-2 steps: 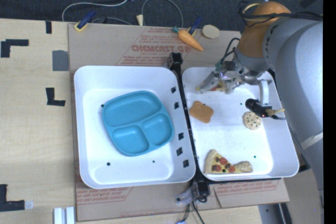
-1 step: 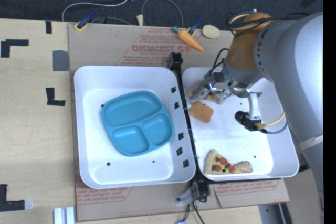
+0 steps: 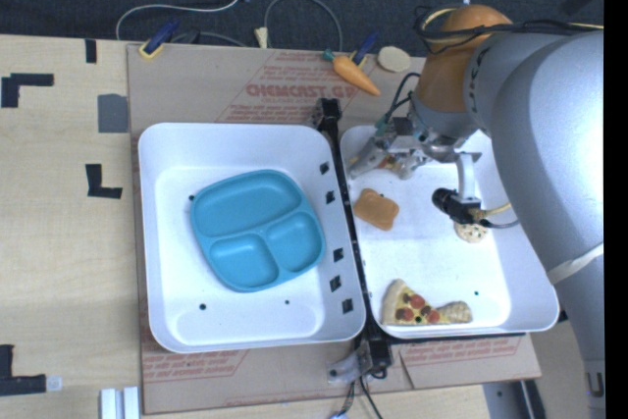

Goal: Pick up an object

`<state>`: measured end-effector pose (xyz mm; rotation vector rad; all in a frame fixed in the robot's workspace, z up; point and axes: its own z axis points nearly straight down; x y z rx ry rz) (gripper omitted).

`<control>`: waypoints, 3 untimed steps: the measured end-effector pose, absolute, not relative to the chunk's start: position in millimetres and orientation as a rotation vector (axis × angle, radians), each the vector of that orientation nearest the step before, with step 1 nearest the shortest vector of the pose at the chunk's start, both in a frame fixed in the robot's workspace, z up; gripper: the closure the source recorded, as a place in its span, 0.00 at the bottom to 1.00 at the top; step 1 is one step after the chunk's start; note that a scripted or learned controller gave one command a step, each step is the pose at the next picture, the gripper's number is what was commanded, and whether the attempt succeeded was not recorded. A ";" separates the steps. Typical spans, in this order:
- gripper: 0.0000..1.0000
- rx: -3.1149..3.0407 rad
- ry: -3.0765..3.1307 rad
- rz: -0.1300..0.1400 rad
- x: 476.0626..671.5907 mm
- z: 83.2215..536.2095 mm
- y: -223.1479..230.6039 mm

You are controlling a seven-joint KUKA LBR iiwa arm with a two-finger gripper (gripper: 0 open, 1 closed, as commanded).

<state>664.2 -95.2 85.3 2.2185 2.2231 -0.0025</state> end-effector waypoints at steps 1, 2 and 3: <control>0.00 2.217 2.219 0.002 623.6 86.7 -102.0; 0.00 2.218 2.227 -0.003 664.8 85.2 -107.2; 0.00 2.218 2.218 0.002 624.6 86.7 -103.4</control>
